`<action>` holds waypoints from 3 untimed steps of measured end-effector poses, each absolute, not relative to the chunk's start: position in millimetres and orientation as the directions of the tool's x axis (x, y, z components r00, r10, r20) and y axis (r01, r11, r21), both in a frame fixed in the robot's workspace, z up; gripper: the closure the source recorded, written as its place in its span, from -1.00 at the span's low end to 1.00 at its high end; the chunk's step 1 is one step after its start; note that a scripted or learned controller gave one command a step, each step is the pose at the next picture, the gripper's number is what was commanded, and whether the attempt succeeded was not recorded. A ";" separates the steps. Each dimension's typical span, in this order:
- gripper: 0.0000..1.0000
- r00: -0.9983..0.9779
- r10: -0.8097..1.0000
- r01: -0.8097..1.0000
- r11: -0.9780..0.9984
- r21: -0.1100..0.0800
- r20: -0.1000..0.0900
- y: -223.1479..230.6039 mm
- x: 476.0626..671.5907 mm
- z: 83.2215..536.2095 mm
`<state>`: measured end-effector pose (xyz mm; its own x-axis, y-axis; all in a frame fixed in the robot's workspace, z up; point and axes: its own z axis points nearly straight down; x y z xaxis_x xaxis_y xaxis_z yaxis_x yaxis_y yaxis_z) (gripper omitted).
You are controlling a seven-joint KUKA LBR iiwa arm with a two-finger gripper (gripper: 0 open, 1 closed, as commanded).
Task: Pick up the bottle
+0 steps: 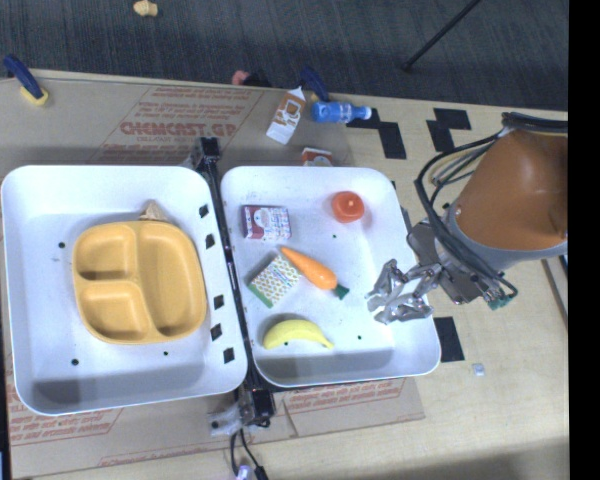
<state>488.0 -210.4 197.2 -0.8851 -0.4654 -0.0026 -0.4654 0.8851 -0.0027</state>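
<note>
At the right edge of the right bin [410,353], the gripper [392,296] hangs low over the white floor, fingers spread and nothing between them. Just beside it, toward the bin's middle, lies the carrot [310,268], with the checkered packet [274,280] past that and the banana [295,335] off toward the near wall. Farther along sit the small carton [266,223] and the round red piece [347,206]. The bottle [336,113], though, is well away, lying on its side on the bench beyond the bin's far wall. To do this well, I'd say lift clear of the rim first, travel over the bottle, and turn the wrist so the fingers close across its body.
</note>
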 end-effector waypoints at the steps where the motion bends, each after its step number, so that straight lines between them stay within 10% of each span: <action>1: 1.00 -0.797 -0.604 -0.604 0.797 0.001 0.001 -210.2 487.6 190.8; 3: 1.00 -0.367 -0.930 -0.930 0.367 0.003 0.001 -178.5 476.6 175.3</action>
